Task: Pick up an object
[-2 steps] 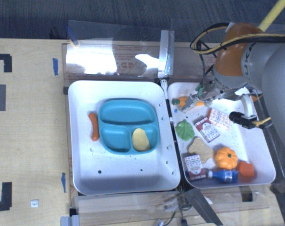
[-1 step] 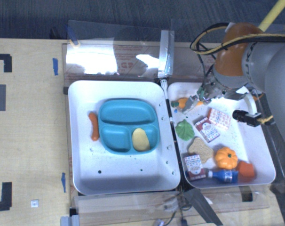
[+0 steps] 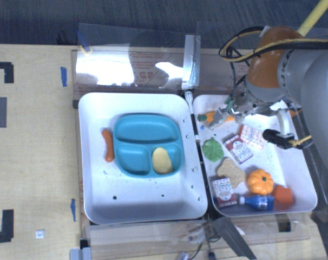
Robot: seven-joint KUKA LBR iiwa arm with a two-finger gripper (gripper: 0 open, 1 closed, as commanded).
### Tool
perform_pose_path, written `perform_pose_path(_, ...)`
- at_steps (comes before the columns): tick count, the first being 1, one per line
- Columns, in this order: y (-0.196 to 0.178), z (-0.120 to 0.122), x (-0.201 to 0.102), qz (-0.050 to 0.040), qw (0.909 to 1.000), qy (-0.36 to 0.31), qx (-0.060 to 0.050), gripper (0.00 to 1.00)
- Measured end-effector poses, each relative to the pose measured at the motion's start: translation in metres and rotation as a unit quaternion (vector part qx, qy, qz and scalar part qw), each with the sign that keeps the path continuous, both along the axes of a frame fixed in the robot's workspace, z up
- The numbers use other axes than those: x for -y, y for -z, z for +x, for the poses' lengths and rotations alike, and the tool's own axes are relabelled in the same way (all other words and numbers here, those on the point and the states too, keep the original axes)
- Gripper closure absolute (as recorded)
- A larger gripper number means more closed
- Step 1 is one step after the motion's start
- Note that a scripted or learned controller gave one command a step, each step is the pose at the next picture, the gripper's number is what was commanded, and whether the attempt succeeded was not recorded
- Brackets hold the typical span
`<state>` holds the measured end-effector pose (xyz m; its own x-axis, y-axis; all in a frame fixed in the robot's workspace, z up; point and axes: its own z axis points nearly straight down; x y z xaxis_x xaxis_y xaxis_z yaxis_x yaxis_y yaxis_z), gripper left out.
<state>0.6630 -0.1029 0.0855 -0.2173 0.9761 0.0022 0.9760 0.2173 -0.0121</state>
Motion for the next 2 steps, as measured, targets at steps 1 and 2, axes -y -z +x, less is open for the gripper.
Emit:
perform_pose_path(1,0.0001,0.0,-0.0004,0.0002,0.9999,0.015,-0.002,0.0)
perform_pose_path(2,0.0002,0.0001,-0.0004,-0.0002,0.9999,0.013,-0.002,0.0)
